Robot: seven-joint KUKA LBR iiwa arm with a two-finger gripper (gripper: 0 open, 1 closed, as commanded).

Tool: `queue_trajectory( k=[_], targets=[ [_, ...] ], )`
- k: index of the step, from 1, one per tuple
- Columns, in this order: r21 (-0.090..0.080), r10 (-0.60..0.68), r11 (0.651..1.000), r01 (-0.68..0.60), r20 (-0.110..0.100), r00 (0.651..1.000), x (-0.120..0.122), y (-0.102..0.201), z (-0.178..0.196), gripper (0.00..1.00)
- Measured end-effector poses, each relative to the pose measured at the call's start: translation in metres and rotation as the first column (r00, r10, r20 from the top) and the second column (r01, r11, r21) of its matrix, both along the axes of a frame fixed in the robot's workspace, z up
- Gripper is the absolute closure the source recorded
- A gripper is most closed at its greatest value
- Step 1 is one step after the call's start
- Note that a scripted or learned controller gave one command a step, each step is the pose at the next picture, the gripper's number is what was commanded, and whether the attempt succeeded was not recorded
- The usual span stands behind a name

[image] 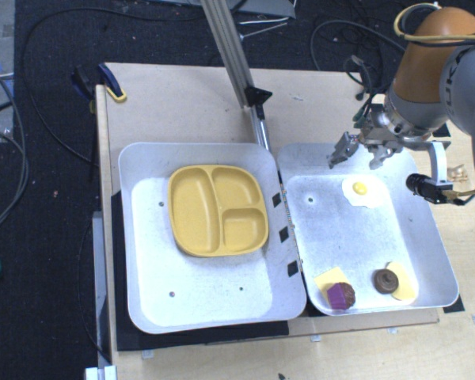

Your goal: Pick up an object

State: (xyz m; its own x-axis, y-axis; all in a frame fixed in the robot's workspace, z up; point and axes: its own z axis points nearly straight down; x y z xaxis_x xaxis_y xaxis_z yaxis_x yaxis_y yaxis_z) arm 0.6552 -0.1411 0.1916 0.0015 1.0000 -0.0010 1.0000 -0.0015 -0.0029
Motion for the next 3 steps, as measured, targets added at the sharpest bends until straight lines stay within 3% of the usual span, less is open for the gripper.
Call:
queue_trajectory(
  k=[2,3],
  targets=[
    [-0.001,0.004,1.000,-0.004,0.004,1.000,0.002,0.007,-0.100,0.00],
    [-0.002,0.004,1.000,-0.004,0.008,1.000,0.003,0.008,-0.087,1.00]
  ],
)
